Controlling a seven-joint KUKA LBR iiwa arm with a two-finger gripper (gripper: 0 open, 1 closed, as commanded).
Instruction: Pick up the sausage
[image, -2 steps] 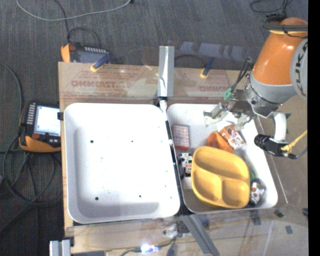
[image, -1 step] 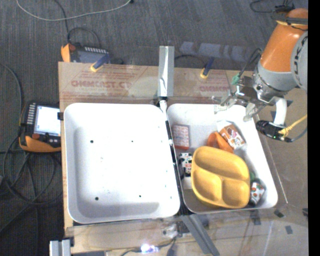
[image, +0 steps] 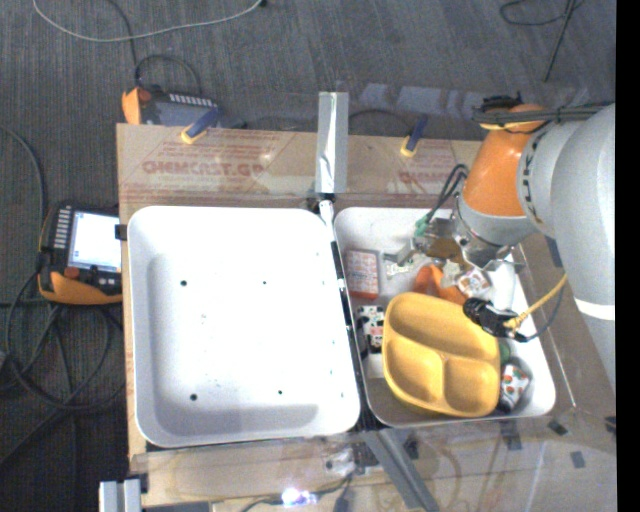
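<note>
In the right bin (image: 392, 222), an orange-red rounded piece (image: 429, 277), which looks like the sausage, lies just behind the yellow dish. A second orange piece (image: 453, 291) lies beside it to the right. My gripper (image: 441, 262) hangs low over these two pieces, at the end of the grey arm with its orange band (image: 497, 178). The wrist and cables cover the place where the gripper meets the pieces, so contact is hidden.
A yellow two-part dish (image: 441, 356) fills the front of the right bin. A pink-red packet (image: 361, 273) lies at the bin's left wall, with a small black-and-white toy (image: 371, 325) below it. The left bin (image: 235, 325) is bare white.
</note>
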